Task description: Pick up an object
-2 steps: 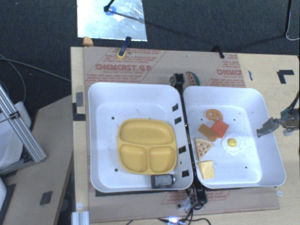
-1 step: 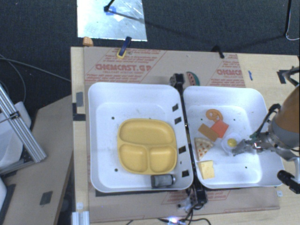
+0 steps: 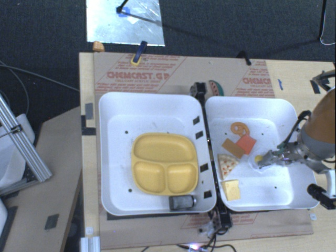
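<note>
The right bin (image 3: pixel 273 196) holds several toy foods. An orange pretzel (image 3: pixel 239 127) lies near its middle, with a red block (image 3: pixel 247 142) and a brown block (image 3: pixel 233 148) just below it. A pizza slice (image 3: pixel 227 166) and a yellow cheese square (image 3: pixel 231 189) lie along the bin's left side. My gripper (image 3: pixel 261 161) is low in this bin, reaching in from the right, right of the pizza slice and below the red block. A small yellow piece (image 3: pixel 258 157) sits right at its tip.
The left bin (image 3: pixel 107 140) holds a yellow divided plate (image 3: pixel 165 163) and a dark grey object (image 3: pixel 182 202) at its front edge. The ridge between the bins (image 3: pixel 206 140) carries black clips. The arm's body (image 3: pixel 320 135) covers the right bin's right edge.
</note>
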Controlling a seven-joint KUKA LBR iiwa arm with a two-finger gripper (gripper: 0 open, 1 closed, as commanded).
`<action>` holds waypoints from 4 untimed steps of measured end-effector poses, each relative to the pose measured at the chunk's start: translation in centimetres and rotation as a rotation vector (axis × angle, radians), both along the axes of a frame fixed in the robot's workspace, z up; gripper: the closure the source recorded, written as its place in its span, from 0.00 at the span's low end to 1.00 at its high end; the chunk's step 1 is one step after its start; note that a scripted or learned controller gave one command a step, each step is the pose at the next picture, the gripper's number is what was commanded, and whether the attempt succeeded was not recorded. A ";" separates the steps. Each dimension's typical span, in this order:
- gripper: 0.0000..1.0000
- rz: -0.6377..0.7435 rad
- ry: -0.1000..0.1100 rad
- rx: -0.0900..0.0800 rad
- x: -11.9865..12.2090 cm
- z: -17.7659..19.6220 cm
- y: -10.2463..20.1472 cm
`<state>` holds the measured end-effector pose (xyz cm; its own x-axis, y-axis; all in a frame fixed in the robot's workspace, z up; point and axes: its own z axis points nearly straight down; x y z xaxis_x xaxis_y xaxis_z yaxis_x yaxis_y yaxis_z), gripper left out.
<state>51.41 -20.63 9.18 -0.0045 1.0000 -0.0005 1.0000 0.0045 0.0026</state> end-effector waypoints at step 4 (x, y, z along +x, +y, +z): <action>0.00 -0.011 0.007 0.001 -3.0 0.4 11.0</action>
<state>48.45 -9.67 9.57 0.0063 1.0000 0.0002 1.0000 -0.0063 -0.0042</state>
